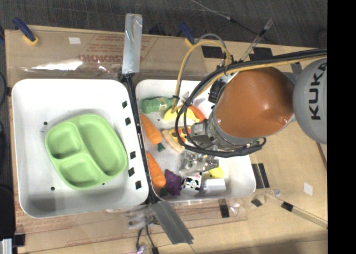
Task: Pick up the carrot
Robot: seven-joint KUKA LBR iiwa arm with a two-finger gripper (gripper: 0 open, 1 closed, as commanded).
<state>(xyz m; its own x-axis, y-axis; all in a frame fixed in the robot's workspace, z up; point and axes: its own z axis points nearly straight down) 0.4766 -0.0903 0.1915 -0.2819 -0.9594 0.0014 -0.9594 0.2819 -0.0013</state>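
Two orange carrots lie along the left wall of the right bin (245, 183). The upper carrot (151, 129) points up the bin, with a dark green stub at its lower end. The lower carrot (156, 170) lies just beneath it, its tip touching a purple toy (173, 181). My gripper (197, 165) hangs below the orange wrist band, over the middle of the right bin and to the right of the lower carrot, apart from both carrots. Nothing orange shows at its metal tip.
The left bin (22, 136) holds a green divided plate (86, 150). The right bin also holds a green toy (154, 104), yellow pieces (177, 116), a yellow block (214, 173) and a small black-and-white item (192, 184). Cables loop around the wrist.
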